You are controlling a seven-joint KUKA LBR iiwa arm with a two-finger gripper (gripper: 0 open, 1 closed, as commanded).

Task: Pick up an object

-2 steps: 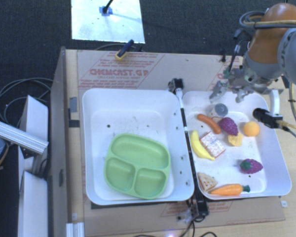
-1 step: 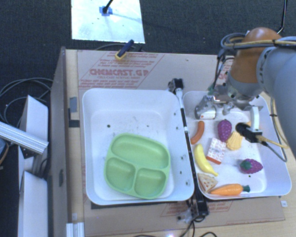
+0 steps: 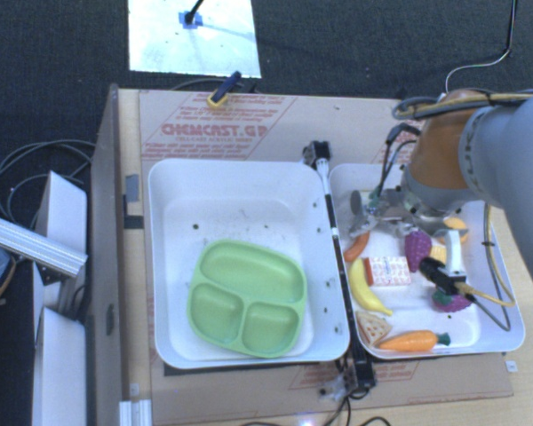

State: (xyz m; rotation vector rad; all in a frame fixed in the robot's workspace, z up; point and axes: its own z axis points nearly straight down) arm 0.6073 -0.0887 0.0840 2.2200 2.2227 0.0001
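Gripper (image 3: 379, 208) is seen low over the far part of the right bin (image 3: 502, 331), under the grey wrist with the orange band; how wide it is opened cannot be told, and no object is seen held in it. Just below it an orange carrot piece (image 3: 357, 246) is placed, and beside that a banana (image 3: 366, 288), a red-and-white box (image 3: 390, 271) and purple grapes (image 3: 417, 248). A whole carrot (image 3: 410, 340) is laid near the front wall. In the left bin (image 3: 173, 238) a green divided plate (image 3: 247, 297) is kept.
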